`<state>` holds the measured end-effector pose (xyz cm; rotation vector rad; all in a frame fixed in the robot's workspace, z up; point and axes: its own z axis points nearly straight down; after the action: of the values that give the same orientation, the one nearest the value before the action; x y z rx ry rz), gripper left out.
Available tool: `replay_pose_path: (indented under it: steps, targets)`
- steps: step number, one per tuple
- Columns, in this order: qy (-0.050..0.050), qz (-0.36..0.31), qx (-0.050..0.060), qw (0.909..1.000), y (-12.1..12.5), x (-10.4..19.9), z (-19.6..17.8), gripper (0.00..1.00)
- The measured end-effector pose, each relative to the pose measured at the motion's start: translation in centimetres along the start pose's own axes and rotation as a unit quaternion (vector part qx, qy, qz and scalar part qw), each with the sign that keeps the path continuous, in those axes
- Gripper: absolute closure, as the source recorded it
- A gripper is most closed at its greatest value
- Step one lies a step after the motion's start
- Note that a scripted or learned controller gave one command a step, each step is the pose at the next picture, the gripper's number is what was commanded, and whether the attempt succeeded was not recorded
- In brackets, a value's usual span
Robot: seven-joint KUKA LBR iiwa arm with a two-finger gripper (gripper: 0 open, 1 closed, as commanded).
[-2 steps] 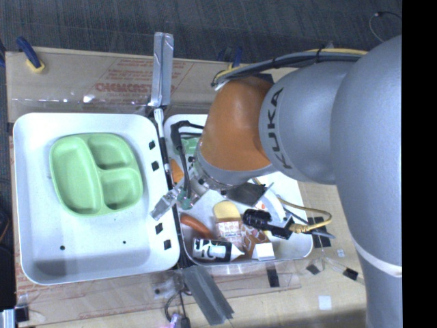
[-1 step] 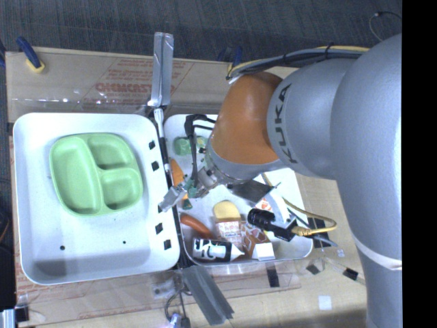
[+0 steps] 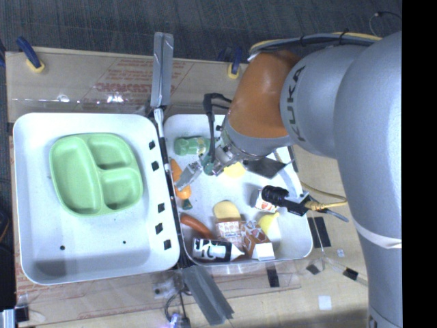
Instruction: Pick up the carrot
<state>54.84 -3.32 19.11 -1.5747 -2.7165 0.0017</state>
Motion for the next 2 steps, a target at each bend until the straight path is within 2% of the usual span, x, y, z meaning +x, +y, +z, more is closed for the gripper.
replay_pose_path:
  steps: [1, 2]
  targets:
    - [0.001, -0.11, 0.0, 0.9939, -6.3, -4.3, 1.4, 0.0]
    - [0.0, -0.235, 0.0, 0.972, -4.8, -8.3, 10.0, 0.0]
